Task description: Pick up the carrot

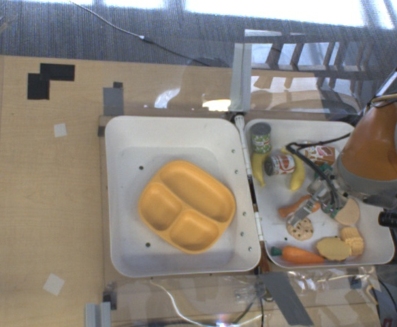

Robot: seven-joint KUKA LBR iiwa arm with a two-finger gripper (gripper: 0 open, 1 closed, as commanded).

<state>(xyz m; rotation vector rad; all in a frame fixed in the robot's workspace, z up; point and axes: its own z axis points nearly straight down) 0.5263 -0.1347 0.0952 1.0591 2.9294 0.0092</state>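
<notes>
The gripper (312, 210) hangs low in the right bin (382, 254), its tip just above a cookie (300, 229) and beside a small orange piece (292, 208) that lies near the bin's middle. Nothing shows between its tips, and whether it is spread or pressed together I cannot tell; the metal parts blur together at this slant. The arm (378, 148) comes in from the right, its orange band covering the bin's far right corner.

Around the gripper sit a banana (297, 172), a small can (278, 164) on its side, an upright green can (261, 139), and pale food pieces (344, 240) toward the near right corner.

The carrot (300, 255) lies along the near wall of the same bin, at its left near corner, well below the gripper and apart from it, untouched.

The left bin (123, 251) holds a yellow divided plate (187, 205).

The step in hand looks like the approach: the gripper is in the right bin but not over the carrot. The next move calls for a shift toward the near wall, turning the jaws across the carrot's width, then a descent that clears the bin wall close behind it.
</notes>
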